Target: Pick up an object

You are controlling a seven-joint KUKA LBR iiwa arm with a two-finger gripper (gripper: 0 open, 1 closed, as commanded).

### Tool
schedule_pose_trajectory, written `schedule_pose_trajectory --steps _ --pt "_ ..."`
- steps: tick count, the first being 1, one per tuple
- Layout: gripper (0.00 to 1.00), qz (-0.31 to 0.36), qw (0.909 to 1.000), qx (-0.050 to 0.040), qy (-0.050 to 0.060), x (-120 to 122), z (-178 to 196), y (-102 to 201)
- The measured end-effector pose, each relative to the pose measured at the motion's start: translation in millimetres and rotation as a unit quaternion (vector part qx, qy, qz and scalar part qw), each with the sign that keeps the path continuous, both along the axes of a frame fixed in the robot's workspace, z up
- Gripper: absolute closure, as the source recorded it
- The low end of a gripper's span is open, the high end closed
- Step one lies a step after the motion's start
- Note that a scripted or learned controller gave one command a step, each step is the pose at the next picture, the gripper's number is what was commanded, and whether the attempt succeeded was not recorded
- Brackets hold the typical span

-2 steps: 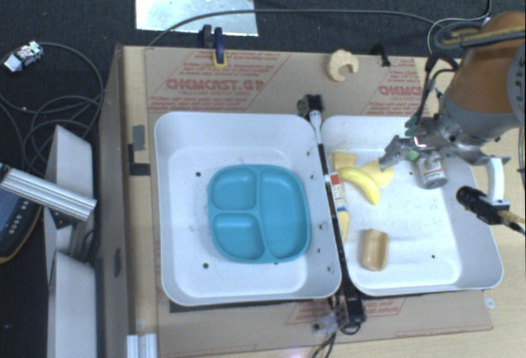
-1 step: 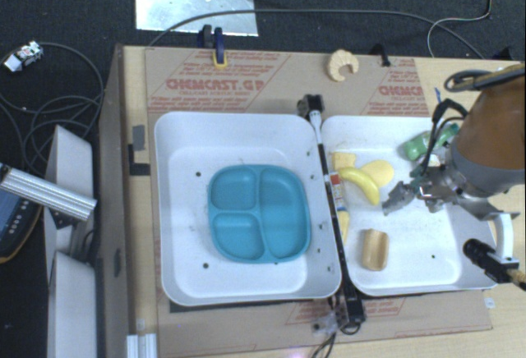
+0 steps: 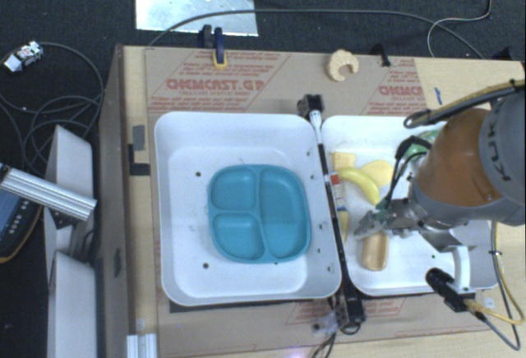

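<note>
Banana (image 3: 367, 178) lies in the right bin (image 3: 353, 282) beside a tan cylinder (image 3: 375, 250), the fingers (image 3: 367, 222) hovering between them, their spread unclear, so the approach looks underway and next comes a closing grasp.

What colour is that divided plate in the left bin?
Light blue; the divided plate shows clearly in the camera view.

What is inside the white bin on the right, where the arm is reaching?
The right bin holds a yellow banana, a pale yellow block beside it and a tan cylinder under the tool. The arm covers the bin's right part, so anything there is hidden.
</note>
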State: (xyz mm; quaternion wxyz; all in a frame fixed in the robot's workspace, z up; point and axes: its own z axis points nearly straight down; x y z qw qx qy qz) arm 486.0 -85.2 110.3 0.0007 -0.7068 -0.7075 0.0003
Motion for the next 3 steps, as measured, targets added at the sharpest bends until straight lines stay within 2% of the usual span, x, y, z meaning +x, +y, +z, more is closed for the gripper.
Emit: schedule_pose_trajectory --steps 1,2,3 --pt "0.0 0.0 1.0 -0.0004 -0.001 77 -26 -18" --pt "0.0 0.001 1.0 -0.0009 -0.003 137 -25 -37" --pt "1.0 0.003 1.0 -0.0014 -0.004 138 -14 -37"
